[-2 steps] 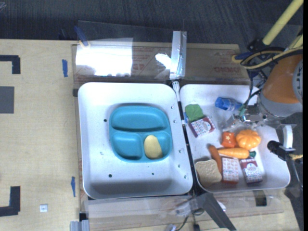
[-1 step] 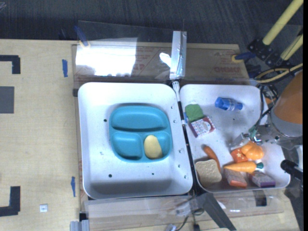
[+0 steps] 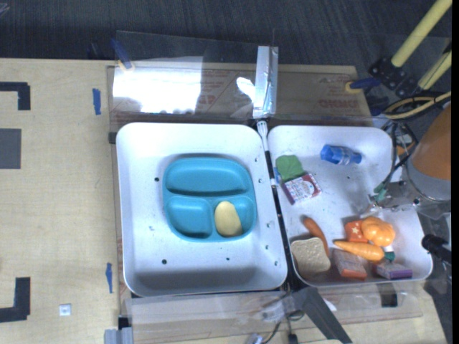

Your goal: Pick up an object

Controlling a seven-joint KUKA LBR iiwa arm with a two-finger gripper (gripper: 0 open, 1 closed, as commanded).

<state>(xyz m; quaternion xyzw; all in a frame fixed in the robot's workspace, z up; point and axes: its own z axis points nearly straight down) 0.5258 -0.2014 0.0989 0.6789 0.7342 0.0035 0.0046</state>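
Left bin bears a blue divided tray with a yellow potato-like piece in one compartment, well away from the arm. Right bin, which the arm overhangs, keeps the loose pickables: orange pepper and carrot nearest, blue bottle farther. Gripper state: cannot tell.

Two shallow white bins; one blue divided plastic tray; one yellow potato-shaped piece; one blue bottle; one bread slice.
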